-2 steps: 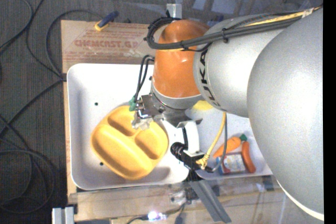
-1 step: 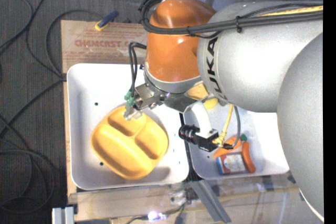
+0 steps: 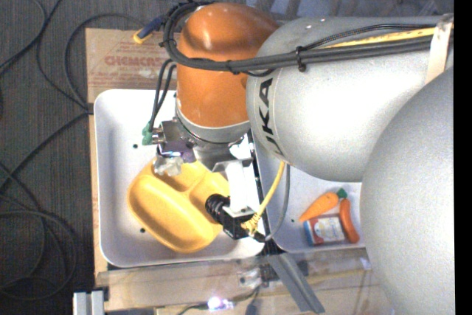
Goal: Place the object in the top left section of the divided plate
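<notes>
The one camera view looks down on two white bins side by side. The left bin (image 3: 118, 158) holds one yellow divided plate (image 3: 173, 214), lying toward the near side of the bin. Its sections are hard to count, since the arm (image 3: 324, 99) covers its right part. One small pale object (image 3: 168, 166) sits at the plate's far-left edge, just under the wrist; it is too blurred to name, and I cannot tell whether it lies in a section or is being carried.

The arm comes in from the right and covers most of the scene. Its orange band (image 3: 214, 77) hangs over the far half of the left bin, with black cables running across it. Below the band, the wrist housing and the gripper (image 3: 177, 155) point down at the plate's far-left corner. The fingertips are hidden by the wrist hardware, so I cannot tell their state.

The right bin (image 3: 346, 247) shows as a small patch near the lower middle. In it lie two things: one toy carrot (image 3: 322, 204), orange with a green top, and one small packet (image 3: 330, 230) with a blue and red label, touching or just beside each other.

A brown cardboard sheet (image 3: 118, 59) lies under the left bin's far edge. Several dark cables (image 3: 29, 181) trail over the grey floor at left.
</notes>
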`<state>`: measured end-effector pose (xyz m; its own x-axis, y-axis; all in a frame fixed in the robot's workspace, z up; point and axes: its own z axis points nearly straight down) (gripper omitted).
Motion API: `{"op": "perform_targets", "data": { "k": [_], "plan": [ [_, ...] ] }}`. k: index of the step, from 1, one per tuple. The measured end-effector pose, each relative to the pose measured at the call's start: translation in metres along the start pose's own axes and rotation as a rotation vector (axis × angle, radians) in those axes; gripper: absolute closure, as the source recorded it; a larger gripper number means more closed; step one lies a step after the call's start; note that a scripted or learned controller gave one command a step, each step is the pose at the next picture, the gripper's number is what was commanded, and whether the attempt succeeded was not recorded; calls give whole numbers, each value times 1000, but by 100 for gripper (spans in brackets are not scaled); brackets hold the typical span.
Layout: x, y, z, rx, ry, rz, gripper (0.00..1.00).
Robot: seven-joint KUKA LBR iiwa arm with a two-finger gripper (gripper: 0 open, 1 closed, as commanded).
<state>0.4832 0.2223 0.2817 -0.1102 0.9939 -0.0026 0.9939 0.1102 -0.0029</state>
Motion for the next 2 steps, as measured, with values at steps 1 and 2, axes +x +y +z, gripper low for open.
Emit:
{"op": "perform_targets", "data": {
  "k": [1,2],
  "plan": [
    [-20,2,-2,0,-2,553,100],
    [-4,-1,-11,2,-1,1123,100]
  ]
}}
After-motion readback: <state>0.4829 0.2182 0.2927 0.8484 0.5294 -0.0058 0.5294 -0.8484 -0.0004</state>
